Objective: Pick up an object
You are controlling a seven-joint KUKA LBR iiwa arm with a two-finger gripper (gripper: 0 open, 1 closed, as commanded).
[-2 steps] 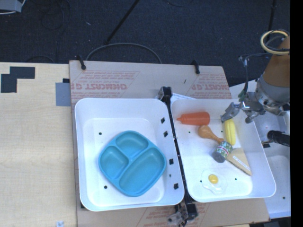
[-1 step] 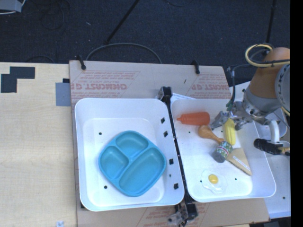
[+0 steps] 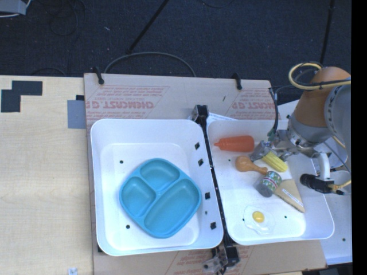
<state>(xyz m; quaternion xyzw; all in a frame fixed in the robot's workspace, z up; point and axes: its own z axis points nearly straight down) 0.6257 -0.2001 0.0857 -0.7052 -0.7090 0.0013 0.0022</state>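
Corn (image 3: 274,162) beside hand (image 3: 265,148) | grip unclear | right bin (image 3: 321,225) front-left open

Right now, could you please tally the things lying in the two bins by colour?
Blue: 1, the divided plate
Orange-red: 1, the carrot-like piece
Tan: 2, the drumstick and the wedge
Yellow: 1, the corn piece
Grey-green: 1, the small can
White with yellow: 1, the fried egg
Total: 7
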